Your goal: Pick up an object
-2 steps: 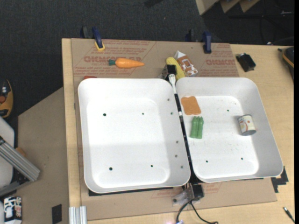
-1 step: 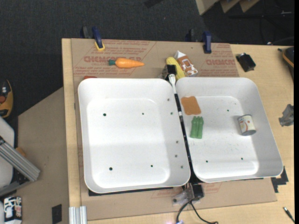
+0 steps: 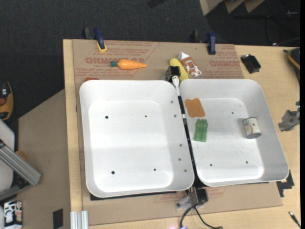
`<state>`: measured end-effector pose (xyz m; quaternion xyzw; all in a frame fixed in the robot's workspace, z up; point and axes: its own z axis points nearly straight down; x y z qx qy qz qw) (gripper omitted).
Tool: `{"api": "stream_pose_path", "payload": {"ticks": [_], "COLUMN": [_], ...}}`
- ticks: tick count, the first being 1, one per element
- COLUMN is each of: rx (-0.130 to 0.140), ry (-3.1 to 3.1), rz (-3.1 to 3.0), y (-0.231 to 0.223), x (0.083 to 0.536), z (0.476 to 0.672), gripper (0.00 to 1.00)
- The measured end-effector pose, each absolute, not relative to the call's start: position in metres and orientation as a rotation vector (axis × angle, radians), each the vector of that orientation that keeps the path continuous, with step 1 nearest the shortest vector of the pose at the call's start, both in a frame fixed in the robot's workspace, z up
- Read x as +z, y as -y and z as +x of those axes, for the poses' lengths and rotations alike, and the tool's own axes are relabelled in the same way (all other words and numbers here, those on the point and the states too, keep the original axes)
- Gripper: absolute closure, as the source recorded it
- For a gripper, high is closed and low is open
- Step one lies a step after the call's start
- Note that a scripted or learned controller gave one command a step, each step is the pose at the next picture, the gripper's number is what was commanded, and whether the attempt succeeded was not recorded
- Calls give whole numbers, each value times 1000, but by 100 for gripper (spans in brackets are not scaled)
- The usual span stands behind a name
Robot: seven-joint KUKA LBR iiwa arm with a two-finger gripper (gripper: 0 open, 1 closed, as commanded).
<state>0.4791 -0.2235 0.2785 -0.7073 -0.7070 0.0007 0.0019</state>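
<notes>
Three small objects lie in the right bin. A flat brown piece rests near the bin's left wall. Just below it is a ribbed green object. A small silver can lies on its side toward the right wall. The left bin sits beside it, the two touching along their shared wall.
Behind the bins on the cardboard lie a toy carrot, a yellow piece, a white and orange packet and a black block. Two blue clamps hold the board's back edge. A grey metal part pokes in at the right edge.
</notes>
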Motion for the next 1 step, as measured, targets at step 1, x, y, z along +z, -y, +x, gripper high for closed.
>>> {"api": "stream_pose_path", "payload": {"ticks": [1], "rx": [2], "ry": [2218], "rz": [-2219], "y": [223], "x": [251], "z": [479], "gripper": [100]}}
